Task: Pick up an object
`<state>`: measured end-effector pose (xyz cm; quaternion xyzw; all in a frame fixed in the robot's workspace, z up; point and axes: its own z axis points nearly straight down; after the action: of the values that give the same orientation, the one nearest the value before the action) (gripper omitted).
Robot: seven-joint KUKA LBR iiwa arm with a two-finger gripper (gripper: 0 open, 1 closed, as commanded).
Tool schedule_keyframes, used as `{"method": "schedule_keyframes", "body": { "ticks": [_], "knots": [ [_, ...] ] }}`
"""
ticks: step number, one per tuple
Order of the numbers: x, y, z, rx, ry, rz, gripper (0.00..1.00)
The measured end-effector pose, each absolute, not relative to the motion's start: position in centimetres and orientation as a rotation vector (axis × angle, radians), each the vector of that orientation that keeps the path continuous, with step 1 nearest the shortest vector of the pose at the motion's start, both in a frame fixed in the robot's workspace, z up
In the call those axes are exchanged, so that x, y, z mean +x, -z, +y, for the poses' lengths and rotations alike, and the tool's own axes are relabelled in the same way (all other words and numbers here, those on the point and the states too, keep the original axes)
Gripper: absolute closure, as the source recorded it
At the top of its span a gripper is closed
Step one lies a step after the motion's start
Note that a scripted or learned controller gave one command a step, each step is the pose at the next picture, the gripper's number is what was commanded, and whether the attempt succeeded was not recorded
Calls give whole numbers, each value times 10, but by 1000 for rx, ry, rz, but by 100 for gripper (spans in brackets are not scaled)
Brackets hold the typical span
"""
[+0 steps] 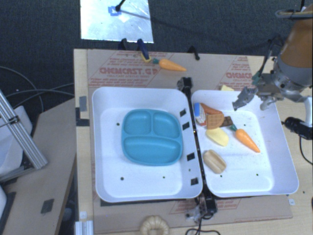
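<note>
I see the jaws spread open with nothing between them, hovering over the right bin near its 1 o'clock corner. Closest item below: an orange carrot with a green stub, lying tilted on the bin floor at about 6 o'clock from the jaws. At its 9 o'clock: a pale yellow piece, and above that a brown-orange cluster touching a small blue-white packet. A tan bread roll sits toward the bin's 7 o'clock. Left bin holds a blue divided plate, centred. Second carrot lies on the table at 12 o'clock of the bins.
</note>
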<state>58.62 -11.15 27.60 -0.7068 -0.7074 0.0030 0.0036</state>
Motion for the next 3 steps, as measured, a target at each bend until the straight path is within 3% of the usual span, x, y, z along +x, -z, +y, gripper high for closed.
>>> {"method": "schedule_keyframes", "body": {
  "ticks": [1,3],
  "knots": [
    [588,-282,-111,-2219,1,-2226,0],
    [588,-177,-112,-2218,-2,-2221,0]
  ]
}}
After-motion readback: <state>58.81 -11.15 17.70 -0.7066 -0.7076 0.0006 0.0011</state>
